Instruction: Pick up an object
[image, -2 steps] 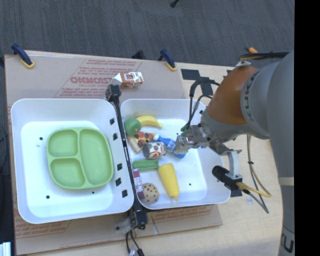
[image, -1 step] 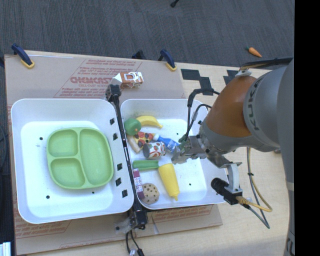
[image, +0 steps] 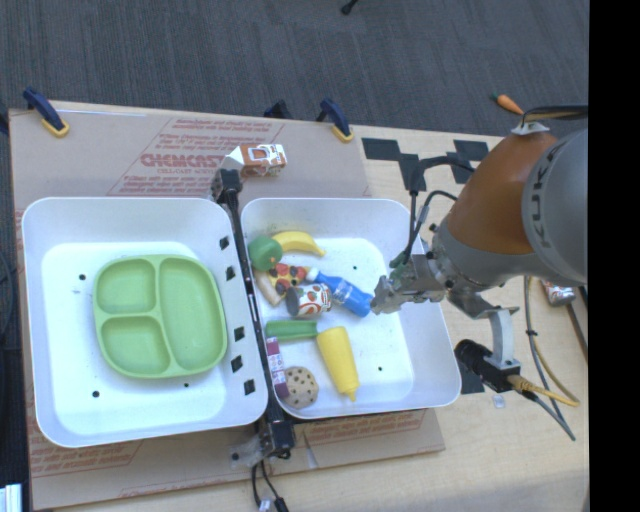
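- Starting at the far left, a blue-and-yellow clamp (image: 46, 112) is seen at the corner of the cardboard sheet (image: 190, 155) that is laid over the desk (image: 520, 440).
- The left bin (image: 60, 400) is occupied by a green divided plate (image: 160, 316), which is laid flat near the bin's middle, with its three compartments bare.
- A small orange-and-white carton (image: 262, 157) is seen on the cardboard, behind the place where the two bins meet.
- The right bin (image: 425, 350) is set just beside the left one, and the small objects are gathered along its left half.
- A yellow banana (image: 299, 242) is laid at the back, with a green round piece (image: 263, 251) touching its left end.
- A cluster of small red and white toys (image: 303, 285) is found below these, and a blue bottle (image: 351, 295) is tilted just to the right of them.
- A green cucumber (image: 291, 329) is laid across the bin, and a yellow bottle (image: 339, 361) is placed just below and right of it.
- A brown speckled ball (image: 299, 383) is seen near the front left corner of that bin.
- The gripper (image: 386, 300) is lowered inside the right bin, just beside the blue bottle's right end; whether it is parted or closed cannot be told, and nothing is seen to be held by it.
- The arm (image: 520, 200) is extended in from the right, above the bin's right wall.
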